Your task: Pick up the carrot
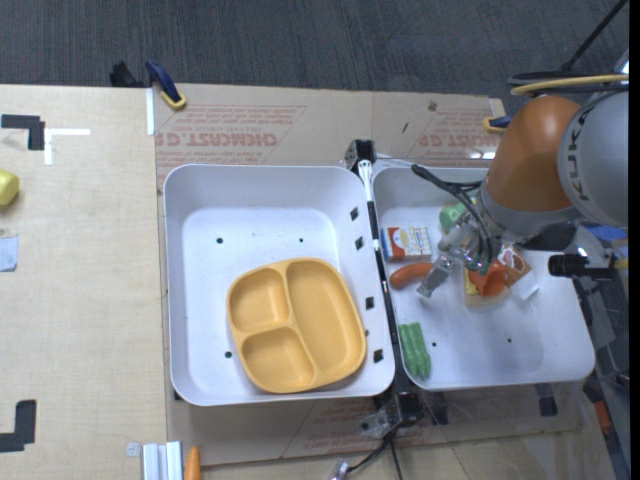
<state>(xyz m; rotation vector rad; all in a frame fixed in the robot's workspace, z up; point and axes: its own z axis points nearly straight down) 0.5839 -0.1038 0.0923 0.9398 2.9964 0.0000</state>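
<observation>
Where the right bin (560, 368) holds the clutter, we see the carrot (409, 274): a short orange-red piece lying flat near the bin's left wall, below a small carton (408, 241). Just right of it hangs the gripper (452, 265); its fingers blur into wrist and cables, so we cannot tell their spread. Under the arm sits an orange packet (492, 280), partly hidden. Beside it, the left bin (200, 268) carries a yellow divided plate (296, 324) on a cardboard-covered bench (240, 133).
</observation>
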